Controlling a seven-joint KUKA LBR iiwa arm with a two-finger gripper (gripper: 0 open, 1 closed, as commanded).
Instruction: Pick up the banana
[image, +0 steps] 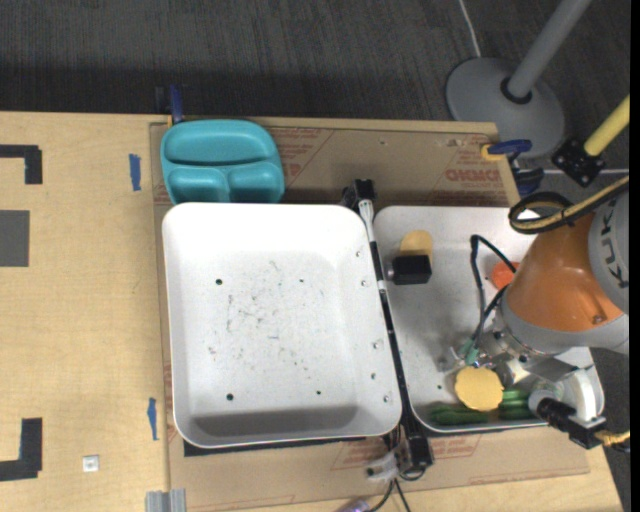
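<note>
**benchrat:** so where's the banana (478, 390) here? I count two yellow things in the right bin (437, 318).

**kuka_kev:** My guess is it's the rounded yellow one by the near wall, lying against a long green item (490, 411). It looks stubby from up here, probably because we're seeing it end on. The other yellow lump (416, 241) is at the far left of that bin, touching a black block (410, 267), and it looks too chunky to me.

**benchrat:** And the gripper (487, 362)?

**kuka_kev:** It's down low, right over the banana's far side, pretty much on top of it. The orange part of the arm (556, 285) blocks the business end, so I honestly can't tell if it's clenched, released, or has anything in it. I wouldn't call it a grab from this.

**benchrat:** how's it gonna handle?

**kuka_kev:** Most likely a light toy one, stiff, with a smooth curved skin, so it'll squirt out of a pinch that's off centre. I'd take it across the thick middle, narrow way. The trouble is it's wedged between the bin wall and the green thing, so there isn't much room on the near side and the gripper could nudge the neighbour instead.
</note>
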